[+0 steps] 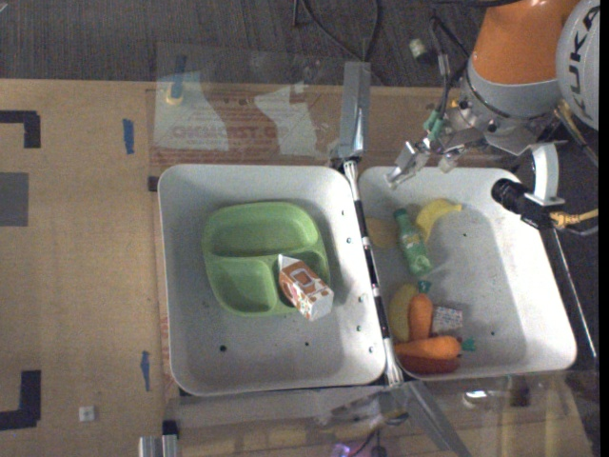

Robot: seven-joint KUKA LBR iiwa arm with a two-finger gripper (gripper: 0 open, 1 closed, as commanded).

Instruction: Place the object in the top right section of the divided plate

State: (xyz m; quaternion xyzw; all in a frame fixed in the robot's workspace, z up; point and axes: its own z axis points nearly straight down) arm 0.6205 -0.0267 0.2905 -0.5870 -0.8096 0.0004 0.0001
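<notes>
Carton [305, 288] sits tilted on the divided plate's [249, 233] 4 o'clock rim, outside the 1 o'clock section; end effector [415, 161] hovers spread and empty over the right bin [514, 312].

arm [519, 41] is reaching in from the upper right, orange band sitting above the grey wrist, gripper [411, 167] pointing down-left with both metal fingers [404, 172] splayed apart, nothing sitting between them.
</notes>
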